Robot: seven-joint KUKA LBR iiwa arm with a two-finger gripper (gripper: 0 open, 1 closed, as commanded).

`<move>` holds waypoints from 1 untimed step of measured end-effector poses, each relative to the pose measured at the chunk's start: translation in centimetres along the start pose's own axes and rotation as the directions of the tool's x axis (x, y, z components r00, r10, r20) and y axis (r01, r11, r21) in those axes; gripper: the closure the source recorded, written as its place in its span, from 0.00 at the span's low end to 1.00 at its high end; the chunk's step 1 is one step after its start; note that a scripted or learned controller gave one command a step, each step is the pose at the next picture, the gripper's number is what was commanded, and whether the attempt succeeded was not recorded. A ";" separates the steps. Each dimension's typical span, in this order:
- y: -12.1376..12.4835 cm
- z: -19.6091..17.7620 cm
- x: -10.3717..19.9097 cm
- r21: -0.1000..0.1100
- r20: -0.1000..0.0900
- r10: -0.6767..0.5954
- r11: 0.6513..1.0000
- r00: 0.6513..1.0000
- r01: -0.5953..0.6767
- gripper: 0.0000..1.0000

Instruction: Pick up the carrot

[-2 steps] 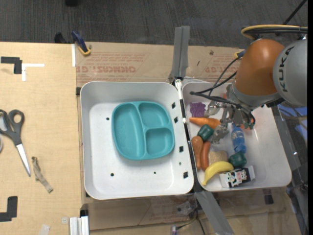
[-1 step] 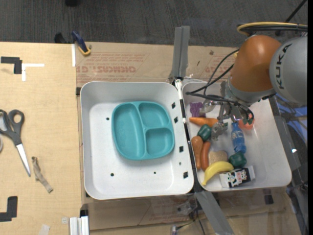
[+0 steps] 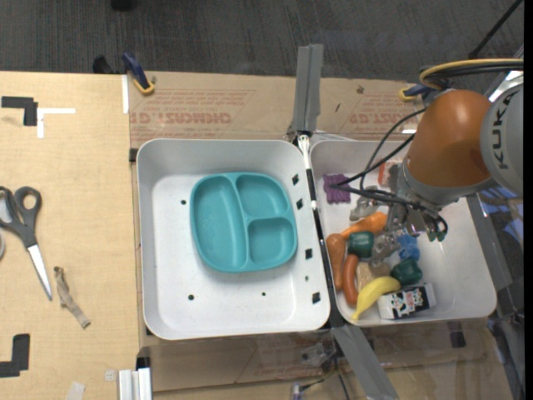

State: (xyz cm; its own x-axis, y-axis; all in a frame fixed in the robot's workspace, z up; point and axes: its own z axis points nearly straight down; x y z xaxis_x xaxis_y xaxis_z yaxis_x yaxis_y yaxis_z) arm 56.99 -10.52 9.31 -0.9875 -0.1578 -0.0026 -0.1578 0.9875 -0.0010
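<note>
The carrot (image 3: pixel 370 222) is a short orange piece lying in the right bin (image 3: pixel 466 294), just left of the arm's wrist. My gripper (image 3: pixel 390 242) reaches down into the middle of that bin, right beside and slightly below the carrot, among the packed toys. The orange wrist band (image 3: pixel 445 144) and cables hide part of the bin's back. Nothing can be seen held.
Around the gripper lie a dark green toy (image 3: pixel 361 243), a second orange piece (image 3: pixel 336 247), a red pepper (image 3: pixel 351 278), a yellow banana (image 3: pixel 375 293), a blue item (image 3: pixel 408 245), a purple block (image 3: pixel 336 187) and a black-and-white carton (image 3: pixel 405 301). The left bin (image 3: pixel 166 307) holds a teal divided plate (image 3: pixel 244 222). Scissors (image 3: pixel 27 227) lie far left.
</note>
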 end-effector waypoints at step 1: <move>1.2 0.0 -0.9 -0.001 0.001 0.128 0.992 0.992 -0.128 0.00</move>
State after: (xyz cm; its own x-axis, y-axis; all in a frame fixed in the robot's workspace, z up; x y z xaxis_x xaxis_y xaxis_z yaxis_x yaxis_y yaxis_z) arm 57.65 -9.17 9.30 -0.9995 -0.0298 -0.0039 -0.0298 0.9996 0.0000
